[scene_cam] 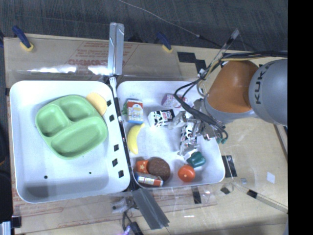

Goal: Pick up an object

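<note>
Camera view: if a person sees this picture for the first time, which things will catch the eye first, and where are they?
The grey arm with its orange band reaches in from the right, its gripper low over the right bin. That bin holds small toy foods, among them a banana, a tomato and a brown round piece. In the left bin lies a green divided plate.

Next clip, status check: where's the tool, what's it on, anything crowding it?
Tool low in right bin, nothing seen held. Nearest: dark green object just below. Tomato and cow-print carton close by.
</note>
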You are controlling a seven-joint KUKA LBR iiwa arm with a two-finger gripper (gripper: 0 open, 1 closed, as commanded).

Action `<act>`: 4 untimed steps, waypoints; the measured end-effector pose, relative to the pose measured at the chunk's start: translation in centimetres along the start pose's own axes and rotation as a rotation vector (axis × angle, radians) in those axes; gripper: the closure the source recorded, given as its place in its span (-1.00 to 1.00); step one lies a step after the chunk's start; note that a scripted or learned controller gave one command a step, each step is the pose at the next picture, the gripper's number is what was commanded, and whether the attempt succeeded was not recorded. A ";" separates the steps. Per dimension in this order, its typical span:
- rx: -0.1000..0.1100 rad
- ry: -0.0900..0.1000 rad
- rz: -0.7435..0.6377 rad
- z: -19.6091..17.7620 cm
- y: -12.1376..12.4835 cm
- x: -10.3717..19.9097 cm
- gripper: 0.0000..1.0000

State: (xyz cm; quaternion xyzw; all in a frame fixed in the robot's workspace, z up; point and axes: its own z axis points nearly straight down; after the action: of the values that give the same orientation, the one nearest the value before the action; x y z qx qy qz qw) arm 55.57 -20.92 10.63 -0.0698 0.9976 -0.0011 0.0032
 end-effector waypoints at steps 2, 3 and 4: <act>-0.001 0.002 -0.044 -3.4 5.9 -6.6 -1.00; 0.004 -0.007 0.037 0.5 9.8 -9.4 -1.00; 0.000 0.003 0.213 -2.3 3.8 -7.9 -1.00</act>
State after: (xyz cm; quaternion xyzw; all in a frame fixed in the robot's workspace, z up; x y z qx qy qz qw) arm 62.84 -16.04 12.92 0.0364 0.9993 -0.0008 0.0019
